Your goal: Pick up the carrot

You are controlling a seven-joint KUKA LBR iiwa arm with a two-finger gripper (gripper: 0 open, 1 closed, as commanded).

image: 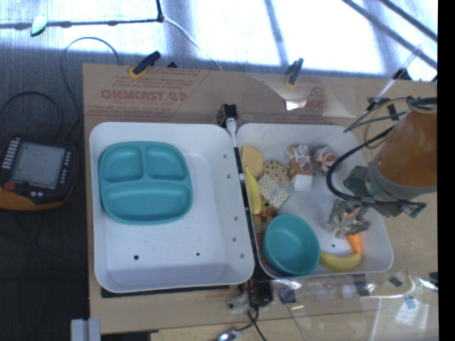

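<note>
Banana (340,261) is sitting nearest us, touching the carrot (355,243). We're hovering the tool (348,221) just above it, can't tell its grip. We're risking grabbing banana instead.

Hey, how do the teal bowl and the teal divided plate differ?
The teal bowl is round and deep; the teal divided plate is a flat rounded rectangle with three compartments. The bowl sits in the right bin among food items; the plate lies in the left bin. Both are teal.
</note>
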